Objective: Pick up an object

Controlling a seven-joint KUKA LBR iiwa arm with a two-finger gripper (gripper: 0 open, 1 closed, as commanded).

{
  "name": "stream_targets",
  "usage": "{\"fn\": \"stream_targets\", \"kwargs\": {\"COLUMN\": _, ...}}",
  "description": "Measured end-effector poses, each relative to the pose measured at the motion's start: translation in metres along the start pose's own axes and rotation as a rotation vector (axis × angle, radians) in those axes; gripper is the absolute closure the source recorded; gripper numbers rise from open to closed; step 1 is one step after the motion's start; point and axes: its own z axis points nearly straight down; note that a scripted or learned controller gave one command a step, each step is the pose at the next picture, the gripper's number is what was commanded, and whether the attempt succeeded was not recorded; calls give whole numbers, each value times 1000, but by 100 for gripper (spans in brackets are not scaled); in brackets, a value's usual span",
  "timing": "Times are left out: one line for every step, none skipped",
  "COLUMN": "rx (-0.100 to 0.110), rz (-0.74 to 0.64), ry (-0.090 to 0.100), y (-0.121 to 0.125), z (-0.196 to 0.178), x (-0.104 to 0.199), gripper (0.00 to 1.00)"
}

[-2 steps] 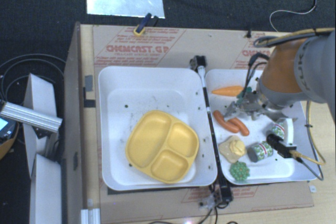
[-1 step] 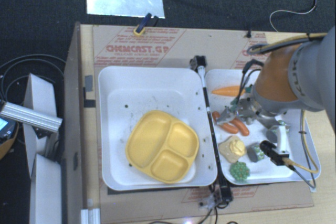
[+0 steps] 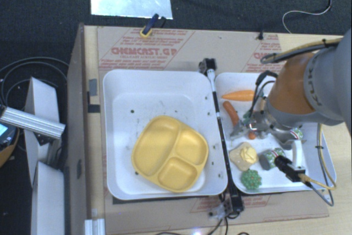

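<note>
Gripper [image 3: 246,125] sits low in my right bin [image 3: 324,159], beside the small reddish sausage [image 3: 231,113]; whether it pinches anything, I cannot tell. An orange carrot [image 3: 238,95] lies above it, a pale yellow lump [image 3: 243,155] and green broccoli [image 3: 251,179] below. My left bin [image 3: 124,91] holds a yellow divided plate [image 3: 169,152].

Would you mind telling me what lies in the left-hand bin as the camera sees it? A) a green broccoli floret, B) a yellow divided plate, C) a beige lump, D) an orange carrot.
B: the yellow divided plate with three compartments lies in the left bin, while the carrot and the green broccoli floret lie in the right bin.
</note>
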Motion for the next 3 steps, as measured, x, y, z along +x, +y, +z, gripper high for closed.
{"fn": "stream_targets", "kwargs": {"rx": -1, "rz": 0, "ry": -1, "y": 46, "z": 0, "x": -4, "gripper": 0}}
{"fn": "stream_targets", "kwargs": {"rx": -2, "rz": -2, "ry": 0, "y": 47, "z": -10, "x": -4, "gripper": 100}}
{"fn": "stream_targets", "kwargs": {"rx": -2, "rz": -3, "ry": 2, "y": 17, "z": -101, "x": 84, "gripper": 100}}
